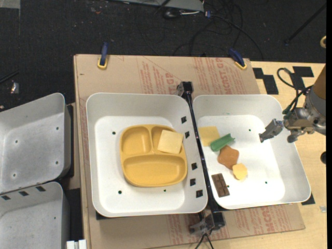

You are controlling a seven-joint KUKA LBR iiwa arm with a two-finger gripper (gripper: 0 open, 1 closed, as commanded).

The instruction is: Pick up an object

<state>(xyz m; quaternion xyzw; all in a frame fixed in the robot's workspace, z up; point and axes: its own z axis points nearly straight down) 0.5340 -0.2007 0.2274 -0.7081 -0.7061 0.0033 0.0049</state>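
Left bin (104,139): holds a yellow compartment tray (153,162); a pale yellow square block (170,141) lies tilted across its upper right compartment.
Right bin (290,175): five small loose objects, clustered at its left side.
Pale yellow flat piece (208,135): nearest the divider, touching the green block.
Green block (222,141): elongated, lying slantwise.
Orange lump (228,156): rounded, just below the green block.
Yellow round piece (239,171): touching the orange lump's lower edge.
Brown bar (220,184): dark, flat, lowest of the group.
End effector (277,128): over the right bin's right side, well apart from the objects, holding nothing; finger spread cannot be told.
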